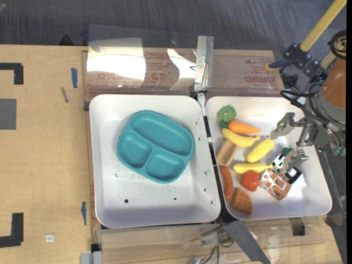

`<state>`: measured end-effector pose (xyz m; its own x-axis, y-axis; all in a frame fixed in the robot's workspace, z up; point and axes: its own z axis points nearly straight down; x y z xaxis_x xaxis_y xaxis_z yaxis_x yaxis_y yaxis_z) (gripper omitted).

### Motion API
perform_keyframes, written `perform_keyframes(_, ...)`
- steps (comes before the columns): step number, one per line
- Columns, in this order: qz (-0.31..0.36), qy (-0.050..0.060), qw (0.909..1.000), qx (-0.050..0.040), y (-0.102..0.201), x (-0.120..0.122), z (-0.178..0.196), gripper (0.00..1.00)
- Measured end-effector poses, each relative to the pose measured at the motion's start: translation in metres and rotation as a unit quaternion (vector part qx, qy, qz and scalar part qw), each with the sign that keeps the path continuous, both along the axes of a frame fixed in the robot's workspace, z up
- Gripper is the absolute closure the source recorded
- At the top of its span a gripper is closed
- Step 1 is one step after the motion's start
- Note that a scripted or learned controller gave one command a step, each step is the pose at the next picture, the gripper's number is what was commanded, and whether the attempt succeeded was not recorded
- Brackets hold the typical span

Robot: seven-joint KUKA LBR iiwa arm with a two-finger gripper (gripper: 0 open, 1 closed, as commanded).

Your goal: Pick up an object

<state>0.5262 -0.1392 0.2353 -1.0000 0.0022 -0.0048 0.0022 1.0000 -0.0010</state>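
Your claw [290,139] hangs low over right bin [324,194], fingers spread, nothing between them. Toy food lies below: corn [259,149], carrot [243,128], carton [274,182]. Nothing lifted yet; grasp and lift remain.

I see teal divided plate [156,146] in left white bin [104,197]; clear plastic sheet [143,65] behind bins; tan bench [38,147] at left.

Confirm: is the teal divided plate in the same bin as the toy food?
No. The teal divided plate lies in the left bin; the toy food is piled in the right bin.
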Motion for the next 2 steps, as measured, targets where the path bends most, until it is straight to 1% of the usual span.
perform_keyframes(1, 0.02, 0.007, 0.9998, 0.0023, -0.007, -0.049, -0.136, 0.0)
perform_keyframes(2, 0.0, -0.002, 1.0, 0.0014, 0.034, 0.025, -0.119, 0.0)
